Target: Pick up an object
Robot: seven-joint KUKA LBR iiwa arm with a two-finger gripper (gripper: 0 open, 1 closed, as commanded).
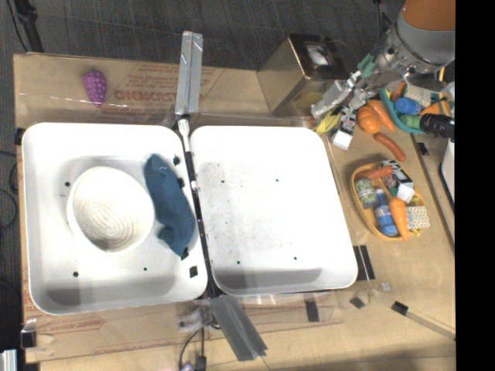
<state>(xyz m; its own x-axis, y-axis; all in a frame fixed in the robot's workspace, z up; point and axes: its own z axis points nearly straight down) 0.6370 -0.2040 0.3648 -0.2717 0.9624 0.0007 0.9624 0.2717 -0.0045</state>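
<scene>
In the left bin [46, 277] lie a white round woven dome [110, 207] and, touching its right side, a crumpled dark blue cloth [170, 203]. The right bin [267, 207] sits beside it. My gripper [338, 101] hangs beyond the right bin's far right corner, outside both bins, below the grey arm with its orange band [429, 2]. It is well away from the dome and the cloth, and nothing from the bins is seen in it.
A purple bumpy toy [95, 86] lies on the cardboard behind the left bin. A brown box [305, 64] stands behind the right bin. Right of the bins are loose toy vegetables [383, 118] and a yellow basket [387, 199] of small items.
</scene>
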